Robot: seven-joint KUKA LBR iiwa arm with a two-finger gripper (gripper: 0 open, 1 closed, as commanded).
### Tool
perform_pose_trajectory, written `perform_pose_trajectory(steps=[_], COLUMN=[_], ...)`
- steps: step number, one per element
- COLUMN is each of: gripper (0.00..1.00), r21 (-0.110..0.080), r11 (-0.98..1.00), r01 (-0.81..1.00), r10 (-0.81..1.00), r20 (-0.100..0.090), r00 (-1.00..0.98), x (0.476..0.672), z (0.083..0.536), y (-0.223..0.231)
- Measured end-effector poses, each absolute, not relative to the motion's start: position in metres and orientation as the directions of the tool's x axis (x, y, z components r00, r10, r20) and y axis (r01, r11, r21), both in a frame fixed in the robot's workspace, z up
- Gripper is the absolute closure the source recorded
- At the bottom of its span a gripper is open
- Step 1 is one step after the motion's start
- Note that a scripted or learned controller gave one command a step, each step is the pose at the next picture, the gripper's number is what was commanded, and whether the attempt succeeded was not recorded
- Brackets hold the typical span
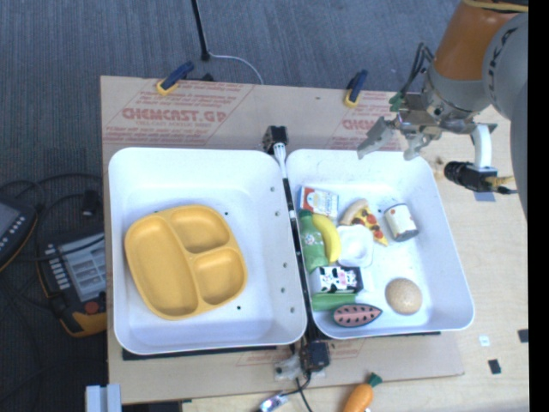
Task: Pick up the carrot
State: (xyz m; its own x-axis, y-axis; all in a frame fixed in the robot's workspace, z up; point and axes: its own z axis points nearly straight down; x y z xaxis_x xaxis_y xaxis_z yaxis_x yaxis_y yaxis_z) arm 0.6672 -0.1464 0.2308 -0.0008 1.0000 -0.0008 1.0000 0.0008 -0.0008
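Observation:
The carrot (358, 396), orange with a green top, lies on the bench in front of the right bin (446, 230), outside both bins, near the view's bottom edge. My gripper (384, 151) hangs over the right bin's back rim, far from the carrot. Its two fingers are spread open with nothing between them.
The right bin holds a milk carton (319, 200), banana (328, 234), pizza slice (364, 215), can (399, 221), cow-pattern box (334, 279), watermelon slice (356, 315) and a round bun (403, 295). A yellow divided plate (184, 256) lies in the left bin (137, 166).

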Motion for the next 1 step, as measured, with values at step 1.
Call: perform_pose_trajectory(steps=[1], gripper=[0.0], r21=[0.01], r11=[0.196], r01=[0.981], r10=[0.981], r20=[-0.005], r00=[-0.196], x=[0.6307], z=[0.1021], y=[-0.1367])
